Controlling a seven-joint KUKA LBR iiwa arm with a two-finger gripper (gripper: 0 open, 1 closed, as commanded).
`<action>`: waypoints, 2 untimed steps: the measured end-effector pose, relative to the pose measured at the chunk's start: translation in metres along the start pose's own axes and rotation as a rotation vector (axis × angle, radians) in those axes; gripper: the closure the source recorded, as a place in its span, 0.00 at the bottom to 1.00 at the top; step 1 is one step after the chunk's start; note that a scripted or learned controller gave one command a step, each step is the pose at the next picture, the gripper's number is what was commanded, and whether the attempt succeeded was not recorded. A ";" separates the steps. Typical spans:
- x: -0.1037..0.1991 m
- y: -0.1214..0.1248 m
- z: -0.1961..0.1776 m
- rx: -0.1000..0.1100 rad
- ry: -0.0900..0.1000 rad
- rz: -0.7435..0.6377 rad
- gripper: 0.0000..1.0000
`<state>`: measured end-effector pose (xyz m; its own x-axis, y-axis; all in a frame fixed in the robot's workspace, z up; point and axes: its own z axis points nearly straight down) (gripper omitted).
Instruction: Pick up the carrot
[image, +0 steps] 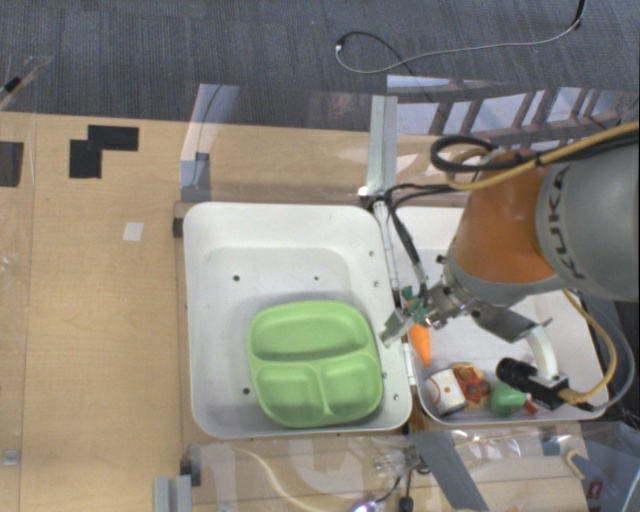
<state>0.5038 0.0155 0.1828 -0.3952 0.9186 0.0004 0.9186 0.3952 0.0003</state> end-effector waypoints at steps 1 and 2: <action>-0.063 0.024 -0.001 -0.002 -0.002 -0.064 0.00; -0.044 -0.002 -0.001 -0.002 -0.001 -0.142 0.00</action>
